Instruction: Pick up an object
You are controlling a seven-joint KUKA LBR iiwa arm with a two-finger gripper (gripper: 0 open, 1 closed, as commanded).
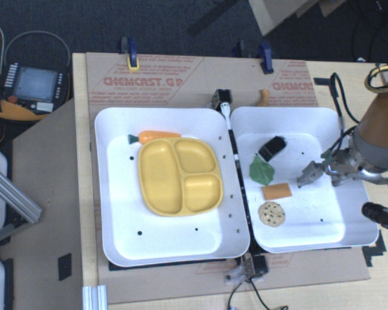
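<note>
Brown cardboard-covered bench (181, 76) on dark carpet, two shallow white bins side by side on it, blue clamps at the far edge.

Gripper (308, 174): grey two-finger tool, low over the right white bin (323, 234), right of centre. Fingers cannot be told apart at this angle; open or closed not readable. Nothing visible between them. Grey arm with orange band (381, 124) enters over the bin's right rim, with dark cables looping beside it.

Nearest item: flat orange-tan square cracker-like piece (277, 191), just left of the gripper tip, a narrow gap between. Green leaf-shaped toy (261, 171) touches the cracker's upper left corner region. Black rectangular block (271, 148) lies tilted, just above the leaf. Round speckled cookie (271, 214) sits below the cracker, apart from it. All four cluster in the left half of the right bin, near the dividing rim; the floor toward the near rim and right wall is bare white.

Left white bin (116, 225): yellow three-compartment plastic plate (180, 175) at centre; orange toy carrot with green top (155, 135) against the plate's far edge. Open floor along the near and left walls.
</note>
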